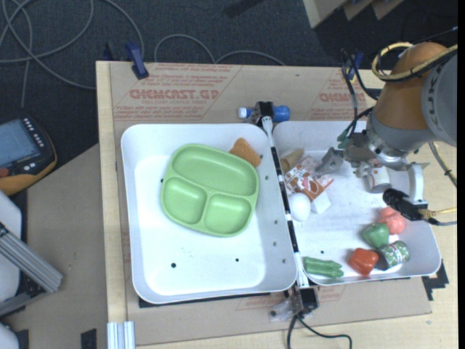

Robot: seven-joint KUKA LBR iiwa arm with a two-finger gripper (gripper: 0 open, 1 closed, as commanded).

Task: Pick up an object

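My gripper (347, 164) hangs over the back middle of the right bin (341, 227), its grey fingers spread open with nothing between them. Just to its left and below lies a red and white snack packet (309, 185), with a white egg (300, 208) in front of it. Along the right and front of that bin sit a pink piece (393, 220), a green pepper (376, 235), a red pepper (363, 260), a small can (397, 253) and a green pod (322, 267).
The left bin (145, 217) holds a green divided plate (211, 190) and an orange-brown piece (245, 151) at its back right corner. A tan scrap (292, 158) lies by the wall between the bins. A black cable end (402, 201) hangs near the pink piece.
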